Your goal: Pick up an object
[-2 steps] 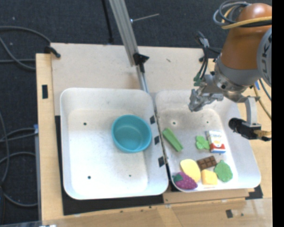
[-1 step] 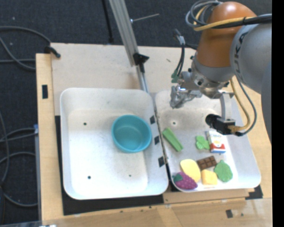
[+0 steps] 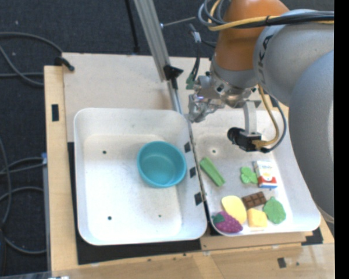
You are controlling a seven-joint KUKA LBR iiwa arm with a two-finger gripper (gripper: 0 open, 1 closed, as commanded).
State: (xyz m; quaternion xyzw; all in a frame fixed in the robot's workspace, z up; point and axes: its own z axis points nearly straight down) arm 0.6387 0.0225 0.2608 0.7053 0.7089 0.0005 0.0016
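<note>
My gripper [image 3: 199, 110] hangs over the far left corner of the right bin [image 3: 299, 185], close to the divider between the bins, with nothing visible in it. A green stick-shaped piece [image 3: 212, 172] lies in the right bin, below the gripper. Toward the bin's near edge sit a yellow piece [image 3: 233, 207], a purple grape bunch [image 3: 227, 221], a brown chocolate bar [image 3: 254, 200], a small yellow block [image 3: 256, 218], two green leafy pieces [image 3: 274, 210] [image 3: 248, 175] and a small white carton [image 3: 267, 175]. A teal bowl [image 3: 161, 164] sits in the left bin [image 3: 104, 214].
A slanted metal pole [image 3: 154, 34] rises behind the bins and ends near the gripper. The large grey arm [image 3: 302, 74] covers the right bin's far right side. Cables lie on the dark floor at the left.
</note>
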